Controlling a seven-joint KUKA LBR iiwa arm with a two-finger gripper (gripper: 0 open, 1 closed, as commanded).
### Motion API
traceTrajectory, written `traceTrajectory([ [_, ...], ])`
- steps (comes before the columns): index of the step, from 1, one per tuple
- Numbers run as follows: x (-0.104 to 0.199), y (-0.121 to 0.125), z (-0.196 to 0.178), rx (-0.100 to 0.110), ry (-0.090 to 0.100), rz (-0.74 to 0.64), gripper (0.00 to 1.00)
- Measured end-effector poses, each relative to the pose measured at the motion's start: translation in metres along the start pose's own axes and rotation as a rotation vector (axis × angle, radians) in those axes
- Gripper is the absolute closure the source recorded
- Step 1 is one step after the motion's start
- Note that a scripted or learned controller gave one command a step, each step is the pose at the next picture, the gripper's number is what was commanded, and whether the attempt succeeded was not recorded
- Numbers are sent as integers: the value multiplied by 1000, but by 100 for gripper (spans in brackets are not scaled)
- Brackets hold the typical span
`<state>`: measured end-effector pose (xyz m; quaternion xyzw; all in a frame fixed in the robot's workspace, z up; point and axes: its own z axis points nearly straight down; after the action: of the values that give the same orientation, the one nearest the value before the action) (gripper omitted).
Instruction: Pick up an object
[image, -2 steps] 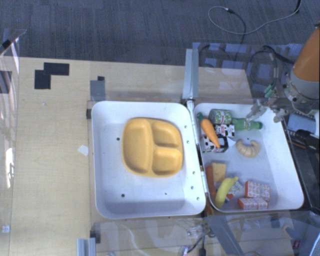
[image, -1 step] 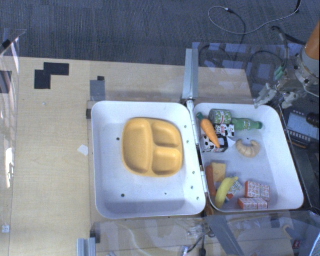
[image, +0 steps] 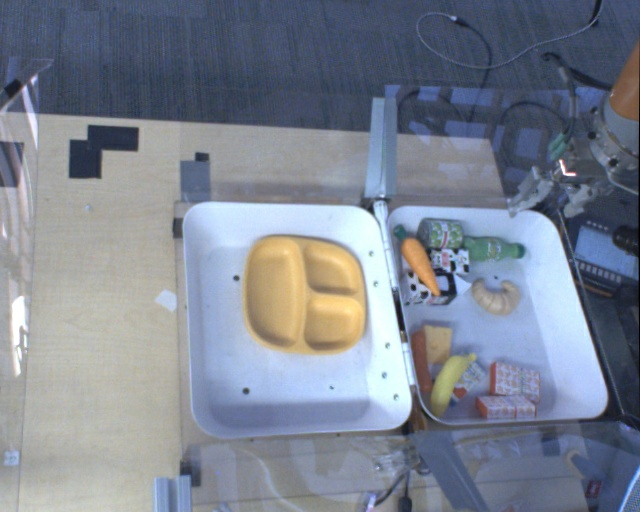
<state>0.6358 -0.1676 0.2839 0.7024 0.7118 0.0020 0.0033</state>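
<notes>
The gripper (image: 545, 190) is seen above the right bin's (image: 585, 330) far rim, holding nothing; finger state cannot be told. The croissant (image: 497, 295) lies nearer, inside it.

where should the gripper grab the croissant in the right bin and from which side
Grip the croissant across its thick middle, coming straight down from above. It lies flat and apart from its neighbours, its tips curving toward the bin's near edge, so the fingers could probably close front to back across the bulge.
</notes>
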Motion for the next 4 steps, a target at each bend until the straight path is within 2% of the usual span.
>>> traceTrajectory([
  [1, -37, -43, 35, 2, 0, 133, 0],
  [2, 20, -49, 160, -15, -2, 57, 0],
  [3, 30, 4, 177, 1, -3, 0, 0],
  [4, 25, 26, 178, 63, 16, 35, 0],
])
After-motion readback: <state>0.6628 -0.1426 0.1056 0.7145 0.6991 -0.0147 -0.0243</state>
